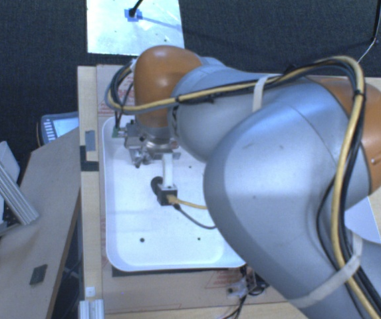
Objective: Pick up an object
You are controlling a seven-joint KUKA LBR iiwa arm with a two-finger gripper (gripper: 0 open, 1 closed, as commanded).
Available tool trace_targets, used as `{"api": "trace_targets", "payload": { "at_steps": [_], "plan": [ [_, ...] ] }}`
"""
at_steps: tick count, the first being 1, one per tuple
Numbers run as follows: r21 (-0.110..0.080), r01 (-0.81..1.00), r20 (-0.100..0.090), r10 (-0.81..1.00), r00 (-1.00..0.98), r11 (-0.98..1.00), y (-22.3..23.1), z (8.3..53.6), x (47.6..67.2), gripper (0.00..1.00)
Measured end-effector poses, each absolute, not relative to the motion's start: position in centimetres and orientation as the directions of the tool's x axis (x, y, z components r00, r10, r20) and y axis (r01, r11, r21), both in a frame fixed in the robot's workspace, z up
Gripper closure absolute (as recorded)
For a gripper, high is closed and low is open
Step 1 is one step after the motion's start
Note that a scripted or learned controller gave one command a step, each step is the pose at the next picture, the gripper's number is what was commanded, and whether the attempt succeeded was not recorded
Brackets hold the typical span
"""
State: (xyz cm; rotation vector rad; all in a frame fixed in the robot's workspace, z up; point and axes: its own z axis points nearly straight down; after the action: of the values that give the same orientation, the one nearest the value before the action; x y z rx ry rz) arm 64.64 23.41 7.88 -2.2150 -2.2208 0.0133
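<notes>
My gripper [141,158] hangs low over the far left part of the left white bin [130,248], close to its back wall. The grey arm with its orange wrist band [163,78] reaches in from the right. It covers the right bin and the right part of the left bin. On the bare white floor of the left bin that shows, I see only a few small dark dots. Whatever lies under the arm is hidden.
A shiny metal sheet [133,18] lies behind the bench. A slanted aluminium rail [4,185] and a small grey screen [57,126] stand to the left. A wooden board [50,205] borders the left bin's left side.
</notes>
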Motion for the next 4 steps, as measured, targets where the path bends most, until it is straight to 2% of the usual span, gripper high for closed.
{"api": "trace_targets", "payload": {
  "at_steps": [1, 2, 3, 4],
  "plan": [
    [0.000, 1.000, 0.000, 1.000, -0.003, 0.003, 23.5, 8.7, 65.0, 0.00],
    [0.019, 1.000, 0.006, 1.000, -0.007, 0.007, 23.5, 25.5, 66.5, 0.00],
    [0.005, 1.000, 0.002, 1.000, -0.012, 0.012, 23.5, 25.5, 66.2, 1.00],
    [0.005, 1.000, 0.002, 1.000, -0.009, 0.009, 23.5, 29.1, 66.9, 1.00]
  ]
}}
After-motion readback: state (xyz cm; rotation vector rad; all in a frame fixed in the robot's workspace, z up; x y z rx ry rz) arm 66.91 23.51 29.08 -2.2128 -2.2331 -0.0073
